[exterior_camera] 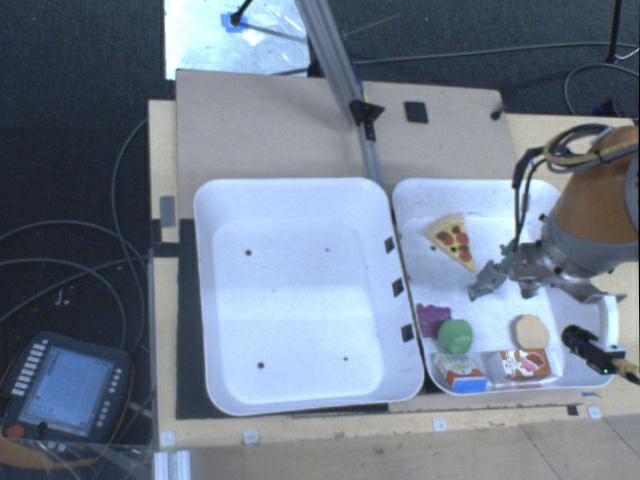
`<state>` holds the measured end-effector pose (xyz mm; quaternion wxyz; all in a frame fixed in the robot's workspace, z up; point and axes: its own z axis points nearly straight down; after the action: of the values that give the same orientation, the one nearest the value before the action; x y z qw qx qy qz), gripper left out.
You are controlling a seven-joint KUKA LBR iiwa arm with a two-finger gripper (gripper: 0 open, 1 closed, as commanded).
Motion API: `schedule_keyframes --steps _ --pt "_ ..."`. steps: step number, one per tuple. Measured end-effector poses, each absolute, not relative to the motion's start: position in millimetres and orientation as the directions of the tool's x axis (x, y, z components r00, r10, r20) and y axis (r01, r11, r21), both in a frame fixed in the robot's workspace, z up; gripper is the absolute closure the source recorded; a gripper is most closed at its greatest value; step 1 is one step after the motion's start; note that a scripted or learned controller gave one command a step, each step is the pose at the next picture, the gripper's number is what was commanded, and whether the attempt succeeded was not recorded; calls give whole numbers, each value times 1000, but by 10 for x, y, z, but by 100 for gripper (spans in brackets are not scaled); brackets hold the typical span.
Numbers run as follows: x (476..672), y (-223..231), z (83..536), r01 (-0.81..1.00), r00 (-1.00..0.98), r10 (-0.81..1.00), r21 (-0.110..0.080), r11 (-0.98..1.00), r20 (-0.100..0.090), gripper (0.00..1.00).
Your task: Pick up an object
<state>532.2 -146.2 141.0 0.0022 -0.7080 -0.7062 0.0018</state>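
Note:
The right bin [478, 194] holds a pizza slice [452, 239] near its back left. A purple piece [432, 319] and a green ball [456, 335] lie by its left wall. Along the front are a red-and-white box [463, 373] and a small carton [523, 366], with a tan bun [531, 331] behind the carton. My gripper [487, 283] hangs over the bin's middle, just right of and below the pizza slice. Nothing is visibly caught in it. The orange-banded wrist [596, 218] reaches in from the right.
The left bin [290, 298] sits beside the right one, with black clips [397, 287] on the shared wall. A slanted metal pole [335, 58] rises behind the bins. A teach pendant [60, 388] lies on the floor at left. Cables loop by the arm.

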Motion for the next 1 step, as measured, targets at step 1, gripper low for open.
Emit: schedule_keyframes --steps 1 --pt "5346 -1452 1434 1000 0 1000 1 0 0 0"
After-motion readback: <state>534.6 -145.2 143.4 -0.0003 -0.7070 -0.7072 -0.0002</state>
